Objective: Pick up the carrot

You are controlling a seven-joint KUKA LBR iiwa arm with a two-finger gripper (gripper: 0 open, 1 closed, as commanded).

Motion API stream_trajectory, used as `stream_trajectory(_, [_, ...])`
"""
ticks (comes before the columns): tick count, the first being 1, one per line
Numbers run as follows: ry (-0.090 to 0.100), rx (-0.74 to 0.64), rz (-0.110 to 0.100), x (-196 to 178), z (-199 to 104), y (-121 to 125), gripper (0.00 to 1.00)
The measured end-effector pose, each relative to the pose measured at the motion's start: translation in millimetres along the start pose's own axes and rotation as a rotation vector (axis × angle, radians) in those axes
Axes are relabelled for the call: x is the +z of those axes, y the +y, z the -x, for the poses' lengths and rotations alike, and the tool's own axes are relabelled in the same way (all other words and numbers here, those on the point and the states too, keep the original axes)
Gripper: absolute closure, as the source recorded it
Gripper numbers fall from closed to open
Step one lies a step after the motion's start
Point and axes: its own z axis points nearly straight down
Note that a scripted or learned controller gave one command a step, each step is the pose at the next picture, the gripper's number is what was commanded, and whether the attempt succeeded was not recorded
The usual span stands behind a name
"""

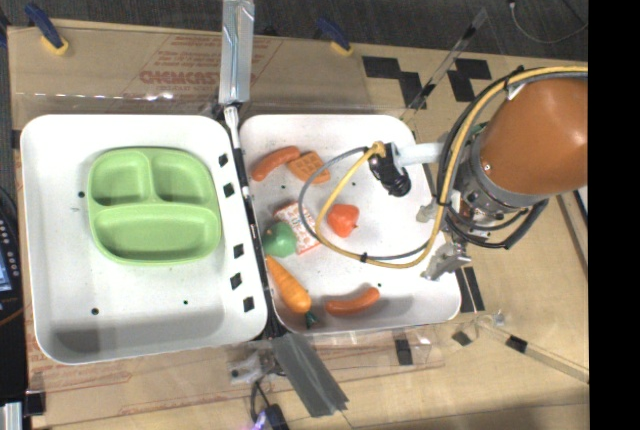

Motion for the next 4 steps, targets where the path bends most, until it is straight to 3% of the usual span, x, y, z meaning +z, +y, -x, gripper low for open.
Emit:
stream_trajectory(1, [-0.005, -0.045, -0.001, 55, 6, 1, 0.00])
stream_trajectory(2, [-0.010, -0.042, -0.002, 118, -25, -7, 0.00])
stream_trajectory(3, [-0.005, 0.083, 0.001, 124, -102, -26, 0.00])
stream_trajectory(4, [0.002, -0.037, -0.001, 31, -130, -33, 0.00])
